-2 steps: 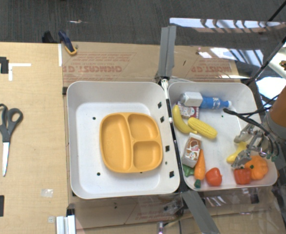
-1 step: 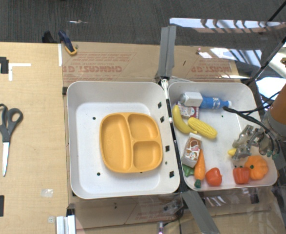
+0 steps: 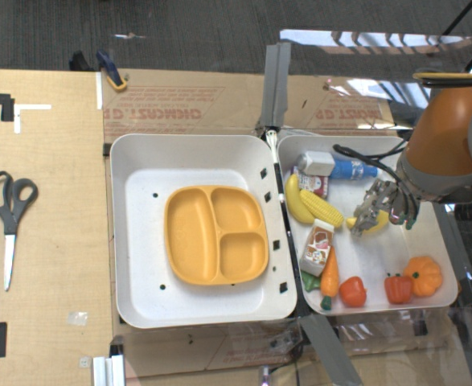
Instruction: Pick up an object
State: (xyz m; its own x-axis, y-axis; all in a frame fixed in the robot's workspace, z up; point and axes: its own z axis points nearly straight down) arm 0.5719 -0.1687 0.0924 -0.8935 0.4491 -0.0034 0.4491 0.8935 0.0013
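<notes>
Two shallow white bins are sitting side by side on a bench of pale wood and brown cardboard (image 3: 179,103), with dark floor showing along the far edge. On the wood at the left, a pair of scissors (image 3: 10,215) is lying with its blades pointing toward the near side.

The left bin (image 3: 131,240) is holding a yellow-orange divided plate (image 3: 216,234), lying flat near the bin's middle with its three compartments facing up.

The right bin (image 3: 445,252) is carrying a scatter of toy food. At its far side a blue bottle (image 3: 355,168) is lying on its side, with a small grey and red box (image 3: 313,174) just to its left. Nearer than these, a banana (image 3: 297,202) and a corn cob (image 3: 322,207) are lying touching each other, slanting toward the right. A small carton (image 3: 317,248) is resting just near of them, and a carrot (image 3: 330,276) is lying beside its near end. Along the near wall a red tomato (image 3: 352,291), a red pepper (image 3: 398,288) and an orange pumpkin (image 3: 424,275) are sitting in a row, the pepper and pumpkin touching.

The arm is reaching in from the right, its orange band over the bin's far right corner. The gripper (image 3: 378,209) is hanging low in the bin's middle, just right of the corn cob, with a yellow piece (image 3: 374,224) showing right at its tips. Whether it is clenched, released or grasping that piece cannot be told from this angle.
</notes>
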